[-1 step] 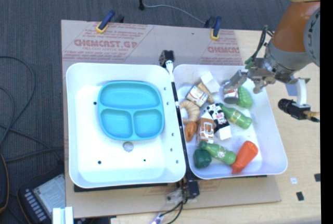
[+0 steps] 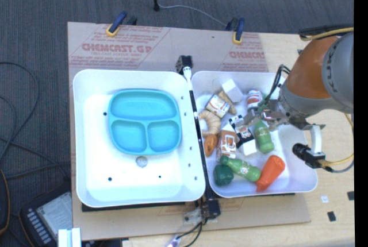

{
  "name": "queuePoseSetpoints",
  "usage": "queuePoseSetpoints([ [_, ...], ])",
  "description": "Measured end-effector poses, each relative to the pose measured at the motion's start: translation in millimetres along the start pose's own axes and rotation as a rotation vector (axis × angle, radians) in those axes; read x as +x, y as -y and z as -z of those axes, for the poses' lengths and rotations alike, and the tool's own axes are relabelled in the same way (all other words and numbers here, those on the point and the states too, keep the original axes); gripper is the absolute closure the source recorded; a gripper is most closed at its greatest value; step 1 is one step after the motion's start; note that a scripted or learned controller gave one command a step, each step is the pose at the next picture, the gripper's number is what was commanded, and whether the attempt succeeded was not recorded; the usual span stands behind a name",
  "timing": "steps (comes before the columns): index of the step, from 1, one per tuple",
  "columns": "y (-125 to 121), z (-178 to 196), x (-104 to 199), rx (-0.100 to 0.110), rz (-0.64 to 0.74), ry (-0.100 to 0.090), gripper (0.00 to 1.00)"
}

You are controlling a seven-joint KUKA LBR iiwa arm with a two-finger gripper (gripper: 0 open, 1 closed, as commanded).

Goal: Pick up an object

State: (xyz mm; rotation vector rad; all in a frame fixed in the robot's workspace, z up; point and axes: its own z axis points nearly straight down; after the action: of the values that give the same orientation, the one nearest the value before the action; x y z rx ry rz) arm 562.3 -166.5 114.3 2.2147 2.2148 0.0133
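Right bin [image 2: 299,182]: tool [image 2: 253,120] just beside green bottle [image 2: 263,138].

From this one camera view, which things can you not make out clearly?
- The gripper: in the camera view, its fingers are lost among the toys in the right bin; open or shut cannot be told.
- Printed labels on the small packages: too small to read.
- The grey object below the blue tray in the left bin: too small to identify.
- The arm: cut off by the right edge.
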Motion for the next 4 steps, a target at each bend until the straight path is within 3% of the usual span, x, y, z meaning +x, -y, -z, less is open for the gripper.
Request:
queuePoseSetpoints([
  [1,-3.4,13.2,0.8,-0.01,0.001,0.0,1.0],
  [2,-1.6,11.0,0.8,-0.004,0.0,0.0,0.0],
  [3,14.8,-7.5,5.3,-0.006,-0.004,0.006,0.0],
  [4,14.2,2.8,5.2,-0.007,-0.004,0.006,1.0],
])
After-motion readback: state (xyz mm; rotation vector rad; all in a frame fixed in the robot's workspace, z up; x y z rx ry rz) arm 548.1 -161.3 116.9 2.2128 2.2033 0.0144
